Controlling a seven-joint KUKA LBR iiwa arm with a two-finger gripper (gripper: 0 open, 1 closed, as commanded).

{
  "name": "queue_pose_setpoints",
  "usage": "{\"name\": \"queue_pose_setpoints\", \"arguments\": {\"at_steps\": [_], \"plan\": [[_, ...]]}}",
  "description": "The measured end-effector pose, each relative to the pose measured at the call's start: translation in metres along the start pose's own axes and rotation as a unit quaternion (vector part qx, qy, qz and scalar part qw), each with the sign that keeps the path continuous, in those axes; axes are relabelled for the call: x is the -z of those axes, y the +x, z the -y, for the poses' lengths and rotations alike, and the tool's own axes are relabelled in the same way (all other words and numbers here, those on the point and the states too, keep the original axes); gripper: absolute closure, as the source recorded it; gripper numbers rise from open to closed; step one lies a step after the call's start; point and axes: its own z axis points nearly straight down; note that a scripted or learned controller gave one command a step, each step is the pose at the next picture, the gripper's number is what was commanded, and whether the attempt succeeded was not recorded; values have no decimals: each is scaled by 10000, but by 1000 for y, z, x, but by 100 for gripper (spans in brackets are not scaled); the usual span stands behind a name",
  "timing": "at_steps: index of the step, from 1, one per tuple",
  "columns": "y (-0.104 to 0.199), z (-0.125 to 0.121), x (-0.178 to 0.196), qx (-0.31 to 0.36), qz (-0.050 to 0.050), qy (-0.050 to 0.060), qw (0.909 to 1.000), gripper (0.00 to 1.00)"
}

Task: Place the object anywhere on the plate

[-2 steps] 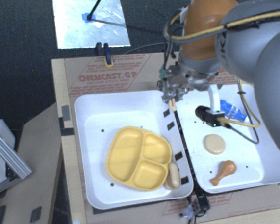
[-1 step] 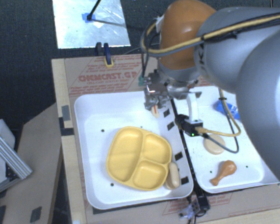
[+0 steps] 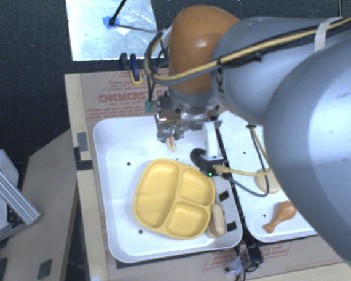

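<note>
A yellow plate point(image 3: 173, 197) with three compartments lies in the left bin point(image 3: 117, 173), toward its front. My gripper point(image 3: 168, 138) hangs over the back of that bin, just behind the plate's far rim. A small pale tip shows at its lower end; whether it is part of the gripper or a held thing I cannot tell. A pale bread-like piece point(image 3: 217, 220) lies against the plate's right front edge. A tan drumstick point(image 3: 280, 215) rests in the right bin.
The arm's large grey body covers most of the right bin point(image 3: 277, 235). A pale oval thing point(image 3: 262, 184) lies there beside a yellow cable. The divider between the bins point(image 3: 236, 211) runs just right of the plate. Cardboard lies under both bins.
</note>
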Motion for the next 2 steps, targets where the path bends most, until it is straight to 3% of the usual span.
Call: {"name": "queue_pose_setpoints", "arguments": {"at_steps": [1, 2], "plan": [[25, -5, 0, -11, 0, -3, 10000, 100], [24, -5, -1, -18, 4, 5, 10000, 0]]}}
